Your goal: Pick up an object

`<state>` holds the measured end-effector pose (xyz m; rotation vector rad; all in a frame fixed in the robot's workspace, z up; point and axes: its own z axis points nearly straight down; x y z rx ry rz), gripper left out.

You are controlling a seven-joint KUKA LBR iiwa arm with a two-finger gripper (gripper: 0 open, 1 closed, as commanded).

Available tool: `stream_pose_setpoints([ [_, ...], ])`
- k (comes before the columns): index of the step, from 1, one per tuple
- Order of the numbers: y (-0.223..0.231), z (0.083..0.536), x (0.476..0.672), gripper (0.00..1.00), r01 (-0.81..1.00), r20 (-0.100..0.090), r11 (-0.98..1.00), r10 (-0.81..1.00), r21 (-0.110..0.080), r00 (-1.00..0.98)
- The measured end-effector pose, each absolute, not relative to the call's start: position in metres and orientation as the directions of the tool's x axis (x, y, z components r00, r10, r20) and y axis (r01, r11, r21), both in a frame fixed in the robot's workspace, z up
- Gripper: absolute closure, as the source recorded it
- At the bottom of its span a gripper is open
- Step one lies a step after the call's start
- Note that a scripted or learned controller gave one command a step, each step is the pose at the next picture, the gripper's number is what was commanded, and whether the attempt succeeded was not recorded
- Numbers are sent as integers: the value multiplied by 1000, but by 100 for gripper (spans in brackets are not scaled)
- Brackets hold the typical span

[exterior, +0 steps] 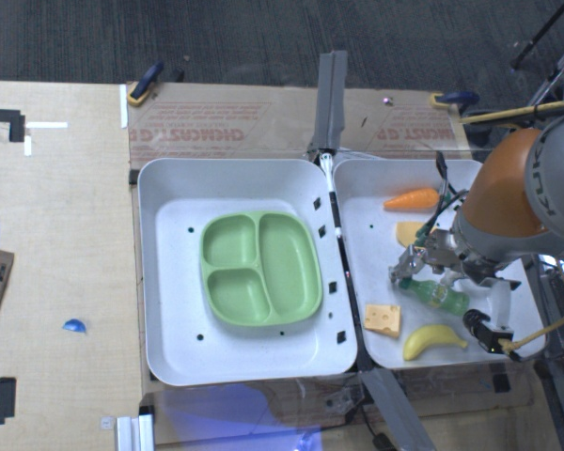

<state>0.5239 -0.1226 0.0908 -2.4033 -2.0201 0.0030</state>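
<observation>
**Gripper down over the green bottle in the right bin**

We saw the right bin (376, 205) crowded: a carrot (412, 199) at the back, a cheese wedge (383, 319) and a banana (432, 340) at the front, a pale yellow piece (410, 233) just beside the gripper (415, 269). A green bottle (436, 294) lay on its side directly under it. The left bin (160, 252) held a green divided plate (261, 269). The arm (508, 195) reached in from the right, wrist bent down. We couldn't tell the fingers' state.

A robotics lab: a wooden bench (56, 252) holds two white bins (160, 252), with blue clamps (147, 80) pinning cardboard (226, 120) at twelve o'clock and dark carpet (216, 17) beyond.
</observation>
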Motion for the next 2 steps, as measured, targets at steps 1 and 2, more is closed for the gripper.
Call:
stream_pose_setpoints([
  [1,-124,99,524,100,984,0,-176,984,-4,176],
  [2,-124,99,524,0,984,0,-175,984,-4,175],
])
